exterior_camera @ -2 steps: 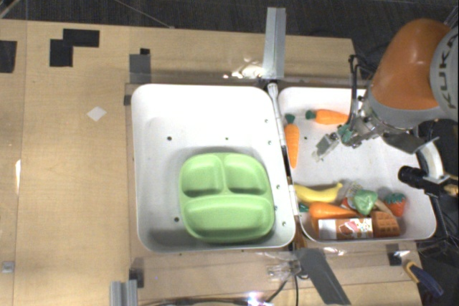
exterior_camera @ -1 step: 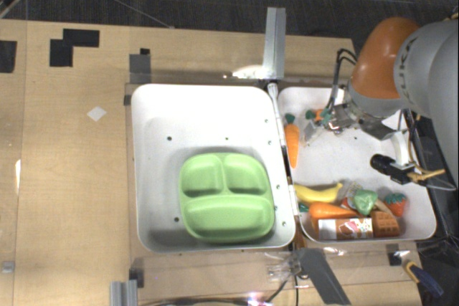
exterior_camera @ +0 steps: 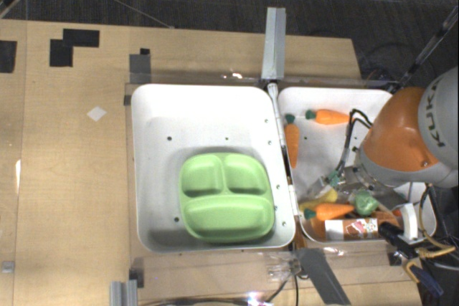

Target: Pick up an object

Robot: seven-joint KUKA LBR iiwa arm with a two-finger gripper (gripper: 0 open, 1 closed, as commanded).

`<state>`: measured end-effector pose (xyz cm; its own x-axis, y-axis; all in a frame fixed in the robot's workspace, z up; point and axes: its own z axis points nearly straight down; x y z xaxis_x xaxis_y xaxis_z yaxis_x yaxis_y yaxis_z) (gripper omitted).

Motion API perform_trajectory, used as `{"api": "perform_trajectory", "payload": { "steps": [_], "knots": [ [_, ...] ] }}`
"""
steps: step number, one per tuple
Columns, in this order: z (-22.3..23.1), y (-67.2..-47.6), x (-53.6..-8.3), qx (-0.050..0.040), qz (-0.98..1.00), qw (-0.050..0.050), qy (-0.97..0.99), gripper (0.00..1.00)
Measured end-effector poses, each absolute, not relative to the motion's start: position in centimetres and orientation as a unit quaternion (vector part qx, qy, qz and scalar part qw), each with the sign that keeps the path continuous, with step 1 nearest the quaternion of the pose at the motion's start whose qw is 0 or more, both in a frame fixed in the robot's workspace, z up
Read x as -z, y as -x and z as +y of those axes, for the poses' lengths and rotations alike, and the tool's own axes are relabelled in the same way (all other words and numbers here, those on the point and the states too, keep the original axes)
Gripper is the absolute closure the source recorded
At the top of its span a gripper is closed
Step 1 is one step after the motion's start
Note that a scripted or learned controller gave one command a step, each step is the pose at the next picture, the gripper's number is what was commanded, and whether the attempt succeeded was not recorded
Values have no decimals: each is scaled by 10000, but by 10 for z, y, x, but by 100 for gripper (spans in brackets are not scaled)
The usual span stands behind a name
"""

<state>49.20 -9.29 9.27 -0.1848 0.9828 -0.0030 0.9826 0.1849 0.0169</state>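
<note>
The right bin (exterior_camera: 315, 154) holds several small objects. One orange carrot (exterior_camera: 330, 117) lies near its far wall and another carrot (exterior_camera: 291, 143) lies along its left wall. At the near end a third carrot (exterior_camera: 332, 211), a yellow piece (exterior_camera: 326, 194), a green round item (exterior_camera: 366, 203) and a white bottle with a brown label (exterior_camera: 351, 228) are crowded together. My gripper (exterior_camera: 344, 184) hangs low over this near cluster, just above the yellow piece and the green item. The orange-banded wrist (exterior_camera: 398, 136) hides the bin's right side.
The left bin (exterior_camera: 154, 154) holds a green divided tray (exterior_camera: 226, 195) in its near half. A metal divider post (exterior_camera: 274, 46) stands at the far end between the bins. Cables (exterior_camera: 423, 254) lie at the bench's near right corner.
</note>
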Motion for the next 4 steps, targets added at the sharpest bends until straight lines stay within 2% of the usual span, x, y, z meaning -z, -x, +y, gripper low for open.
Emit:
{"api": "perform_trajectory", "payload": {
  "steps": [1, 2, 3, 4],
  "knots": [
    [-89, -496, -105, -103, 7707, 75, -6370, 100],
    [-151, -490, -95, -37, 7089, 49, -7053, 100],
    [-151, -490, -94, -30, 7089, 35, -7053, 0],
    [-152, -488, -97, -13, 7534, 19, -6576, 0]
  ]
}}
